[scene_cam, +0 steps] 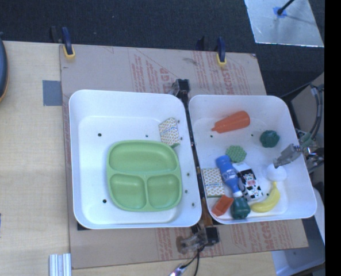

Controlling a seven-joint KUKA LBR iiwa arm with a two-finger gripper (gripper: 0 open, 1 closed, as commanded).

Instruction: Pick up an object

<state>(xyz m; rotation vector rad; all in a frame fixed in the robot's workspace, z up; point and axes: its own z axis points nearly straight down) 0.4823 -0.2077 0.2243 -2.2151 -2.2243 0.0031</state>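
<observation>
Here the nearest clutter sits low in the right bin [285,111]: a curved yellow banana [268,202], a dark green lump [240,209] and a blue bottle [228,176] packed together. The gripper [286,155] hangs at the bin's right rim; whether it is wide or narrow I cannot tell. Best to aim for something standing alone. Farther back, the smooth orange carrot [232,122] lies apart. The glossy green divided plate [144,175] fills the left bin [84,154].
</observation>
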